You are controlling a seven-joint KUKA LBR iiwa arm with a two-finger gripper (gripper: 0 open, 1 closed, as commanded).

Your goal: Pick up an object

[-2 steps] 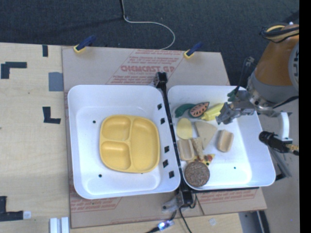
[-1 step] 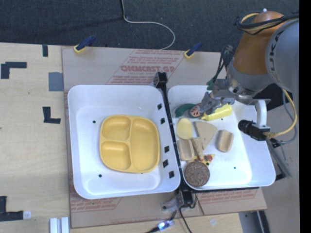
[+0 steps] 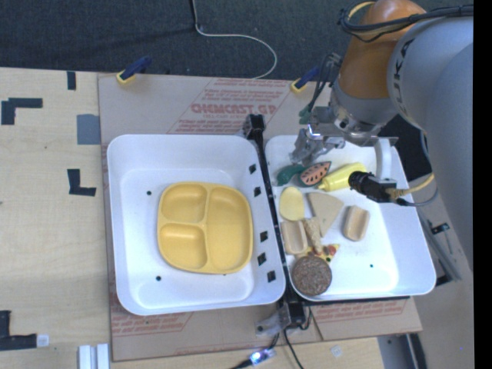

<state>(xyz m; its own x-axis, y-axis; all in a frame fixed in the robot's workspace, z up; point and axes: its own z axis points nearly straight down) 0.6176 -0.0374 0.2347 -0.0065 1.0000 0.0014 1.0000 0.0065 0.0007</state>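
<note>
My gripper (image 3: 307, 154) hangs over the back left part of the right bin (image 3: 400, 271), just above a watermelon slice (image 3: 315, 174) and a green toy piece (image 3: 287, 174). Nothing shows between its fingers. Close by lie a yellow banana-like toy (image 3: 339, 177), a pale yellow round piece (image 3: 291, 204), a beige wedge (image 3: 329, 211), a tan bread roll (image 3: 354, 223), a strip-shaped cracker piece (image 3: 296, 237) and a brown round cookie (image 3: 311, 274).
The left bin (image 3: 131, 167) holds a yellow divided plate (image 3: 205, 227). A black clip row (image 3: 265, 206) marks the wall between the bins. Cardboard (image 3: 223, 106) lies under both bins.
</note>
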